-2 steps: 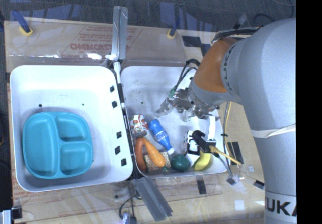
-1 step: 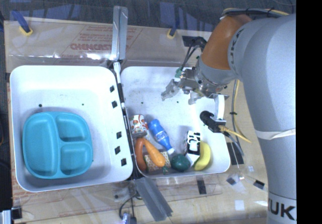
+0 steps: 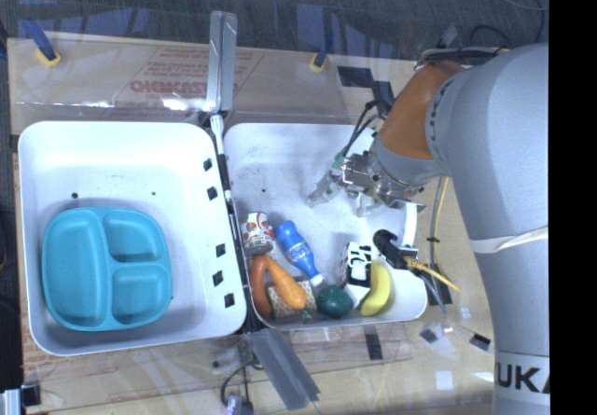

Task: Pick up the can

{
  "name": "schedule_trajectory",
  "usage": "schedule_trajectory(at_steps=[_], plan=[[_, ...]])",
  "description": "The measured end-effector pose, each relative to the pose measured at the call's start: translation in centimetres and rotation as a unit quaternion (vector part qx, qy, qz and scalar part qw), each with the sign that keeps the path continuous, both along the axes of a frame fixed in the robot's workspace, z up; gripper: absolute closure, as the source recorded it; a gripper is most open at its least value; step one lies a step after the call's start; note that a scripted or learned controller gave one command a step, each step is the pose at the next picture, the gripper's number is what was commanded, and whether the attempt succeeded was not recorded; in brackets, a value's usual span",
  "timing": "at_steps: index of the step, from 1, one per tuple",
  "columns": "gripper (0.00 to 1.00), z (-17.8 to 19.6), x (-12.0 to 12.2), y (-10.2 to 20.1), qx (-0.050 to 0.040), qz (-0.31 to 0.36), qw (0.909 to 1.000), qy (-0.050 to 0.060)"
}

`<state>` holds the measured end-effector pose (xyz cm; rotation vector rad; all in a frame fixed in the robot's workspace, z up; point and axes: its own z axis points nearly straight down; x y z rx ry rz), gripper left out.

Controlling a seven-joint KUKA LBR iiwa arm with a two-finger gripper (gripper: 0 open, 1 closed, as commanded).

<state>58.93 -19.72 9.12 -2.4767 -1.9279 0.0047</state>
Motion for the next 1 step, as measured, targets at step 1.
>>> schedule_trajectory(at_steps=[1], plan=[[0.0, 0.13, 1.33, 0.3, -0.0003, -0.017, 0.9999, -0.002]])
